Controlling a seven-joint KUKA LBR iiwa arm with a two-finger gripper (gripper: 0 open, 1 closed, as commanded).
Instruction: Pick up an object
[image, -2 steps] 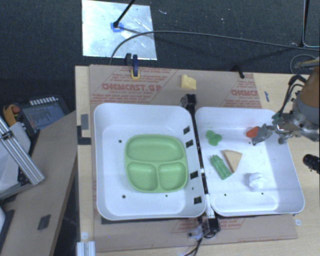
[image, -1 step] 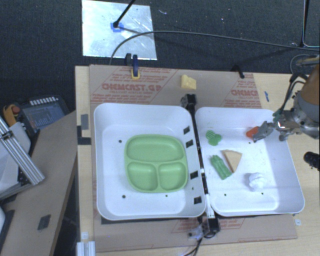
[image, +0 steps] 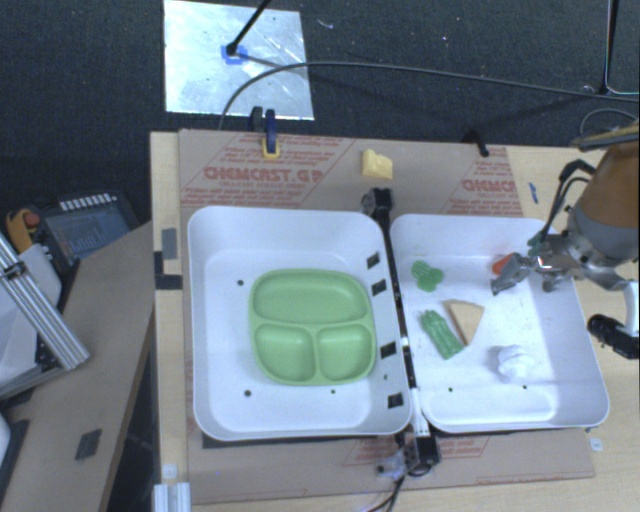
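My gripper (image: 512, 272) hangs over the upper right part of the right bin (image: 570, 400), at the end of the grey arm with its orange band (image: 612, 190). A small orange-red piece (image: 501, 264) shows right at the gripper's tip; whether it is held is unclear. In the same bin lie a small green lump (image: 427, 275), a long green piece (image: 441, 334), a tan wedge (image: 466, 317) touching that piece, and a white crumpled object (image: 514, 362).
The left bin (image: 215, 250) holds a green three-compartment plate (image: 310, 325). A yellow block (image: 377, 164) lies on the cardboard behind the bins. A black clip strip (image: 392, 310) joins the bins. A control box (image: 85, 232) sits at far left.
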